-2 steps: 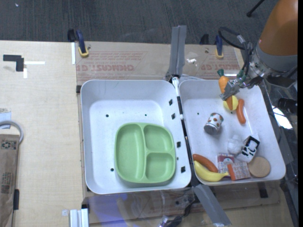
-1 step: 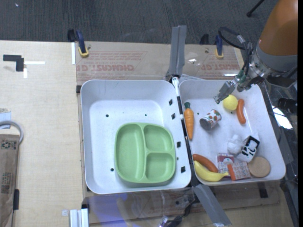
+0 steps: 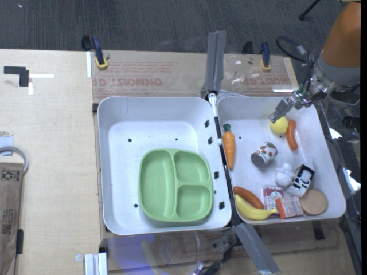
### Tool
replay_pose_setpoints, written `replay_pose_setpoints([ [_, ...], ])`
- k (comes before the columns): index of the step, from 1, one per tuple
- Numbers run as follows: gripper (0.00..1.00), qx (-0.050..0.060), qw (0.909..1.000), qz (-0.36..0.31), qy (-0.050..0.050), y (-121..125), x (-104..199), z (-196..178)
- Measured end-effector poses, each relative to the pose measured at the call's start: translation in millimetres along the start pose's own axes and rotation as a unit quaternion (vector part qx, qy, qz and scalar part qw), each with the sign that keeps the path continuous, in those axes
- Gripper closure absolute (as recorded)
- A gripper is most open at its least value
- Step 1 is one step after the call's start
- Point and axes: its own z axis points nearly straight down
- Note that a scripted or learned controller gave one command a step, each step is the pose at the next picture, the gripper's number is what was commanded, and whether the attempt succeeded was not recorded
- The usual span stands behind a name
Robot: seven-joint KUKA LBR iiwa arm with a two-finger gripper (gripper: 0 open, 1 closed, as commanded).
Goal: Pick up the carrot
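Toys crowd the right bin (image 3: 321, 125); carrot (image 3: 229, 146) lies along its left wall, well apart from the claw (image 3: 279, 117), whose grip I cannot tell, over a lemon (image 3: 279, 126).

Two bins stand side by side on the bench. The left bin (image 3: 109, 153) holds a divided plate (image 3: 175, 185), which lies toward its near right part. In the right bin (image 3: 335, 179), the carrot (image 3: 229, 146) lies along the left wall, its leafy end pointing to the far side. Right of it, near the middle, is a small can (image 3: 264, 155). Behind the can lies a lemon (image 3: 279, 126), with a sausage (image 3: 292, 135) just beside it on the right. The gripper (image 3: 279, 116) hangs over the lemon, well apart from the carrot. Along the near wall lie a banana (image 3: 252, 209), a packet (image 3: 282, 202) and a round cookie (image 3: 314, 202), from left to right.
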Motion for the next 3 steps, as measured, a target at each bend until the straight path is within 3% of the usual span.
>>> replay_pose_setpoints([
  [1,0.0,0.001,1.0,0.001,0.001,-29.1,56.0,39.0],
  [2,0.0,0.001,1.0,-0.008,0.002,-107.3,97.0,118.2],
  [3,0.0,-0.001,0.9997,0.023,0.0,-92.5,102.9,84.9],
])
